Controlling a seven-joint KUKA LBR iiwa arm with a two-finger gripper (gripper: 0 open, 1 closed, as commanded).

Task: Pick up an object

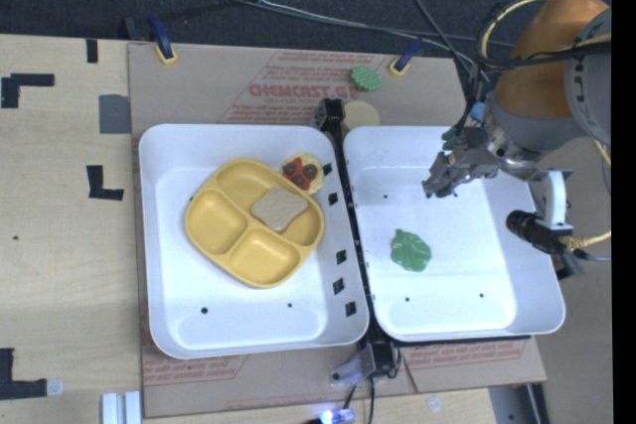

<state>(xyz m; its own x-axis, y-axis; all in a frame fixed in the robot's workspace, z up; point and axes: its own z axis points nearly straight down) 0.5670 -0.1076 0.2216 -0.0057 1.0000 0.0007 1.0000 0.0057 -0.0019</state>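
Two white bins (199, 333) on cardboard-covered bench (298, 84).

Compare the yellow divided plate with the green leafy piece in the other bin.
The yellow divided plate lies in the left bin; the green leafy piece lies in the right bin. The plate is far larger than the leafy piece. The plate carries a slice of toast; the leafy piece carries nothing. Both rest flat, apart from the tool.
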